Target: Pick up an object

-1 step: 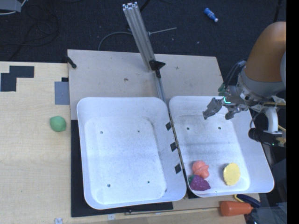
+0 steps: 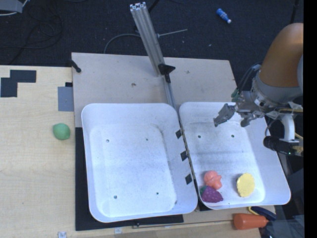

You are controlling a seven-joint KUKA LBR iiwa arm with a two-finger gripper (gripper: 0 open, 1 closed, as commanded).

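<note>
My arm is cut off at the right edge of the view, so I can't see where it comes from. The orange object below the right bin is partly hidden by dark clutter beside it. The small blue thing on the floor is too tiny to name.

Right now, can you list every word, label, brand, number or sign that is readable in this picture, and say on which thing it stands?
None: no readable text anywhere.
The two white bins bear only small dark dots.
The black patches on the wooden bench are plain shapes, not letters.
The gripper carries no legible marking.
</note>
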